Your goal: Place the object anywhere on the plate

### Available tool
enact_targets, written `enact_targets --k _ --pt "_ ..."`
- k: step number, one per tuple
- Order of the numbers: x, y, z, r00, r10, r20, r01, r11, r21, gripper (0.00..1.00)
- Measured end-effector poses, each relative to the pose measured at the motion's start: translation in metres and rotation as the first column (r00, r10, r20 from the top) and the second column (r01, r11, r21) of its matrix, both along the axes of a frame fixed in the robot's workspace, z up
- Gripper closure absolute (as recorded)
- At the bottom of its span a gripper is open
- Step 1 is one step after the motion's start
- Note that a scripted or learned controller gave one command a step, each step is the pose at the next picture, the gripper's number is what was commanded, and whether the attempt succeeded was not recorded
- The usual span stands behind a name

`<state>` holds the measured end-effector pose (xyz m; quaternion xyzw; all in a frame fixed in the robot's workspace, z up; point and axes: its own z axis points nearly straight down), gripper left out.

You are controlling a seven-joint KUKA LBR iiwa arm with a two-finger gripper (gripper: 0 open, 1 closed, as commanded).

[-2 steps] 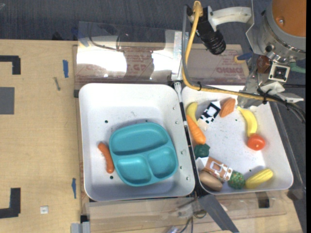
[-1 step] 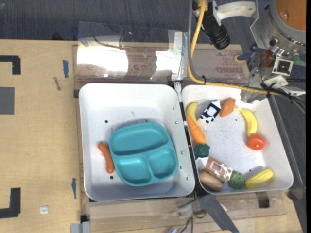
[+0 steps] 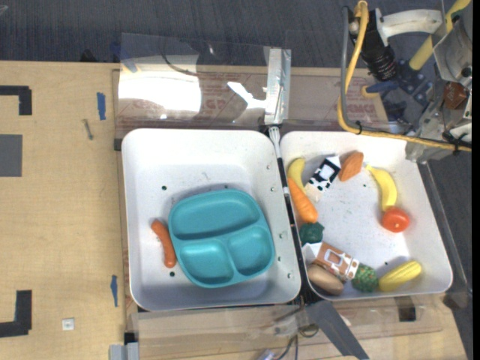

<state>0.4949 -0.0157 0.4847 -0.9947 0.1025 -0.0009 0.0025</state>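
Note:
A teal plate [image 3: 219, 235] with three compartments lies in the left bin [image 3: 142, 156], and nothing rests on it. Touching the plate's left rim is a small red-orange sausage [image 3: 164, 244] on the bin floor. The right bin [image 3: 431, 231] holds several toy foods, among them a carrot [image 3: 303, 202], two bananas [image 3: 385, 187], a tomato [image 3: 395, 220] and a black-and-white piece [image 3: 324, 172]. My gripper [image 3: 448, 115] hangs at the arm's end above that bin's far right corner, high over the food and partly cut off by the frame's edge.
Along the right bin's near side lie a brown printed box [image 3: 335, 261], a potato [image 3: 324, 278], a broccoli piece [image 3: 365, 277] and a yellow lemon [image 3: 400, 274]. Yellow cable [image 3: 346, 88] loops off the arm. A clear sheet [image 3: 195, 88] stands behind the left bin.

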Motion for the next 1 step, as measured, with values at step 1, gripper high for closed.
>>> enact_targets --k 1 --pt "-0.0043 -0.0483 0.0 1.0 0.001 0.003 -0.001 1.0 0.001 1.0"
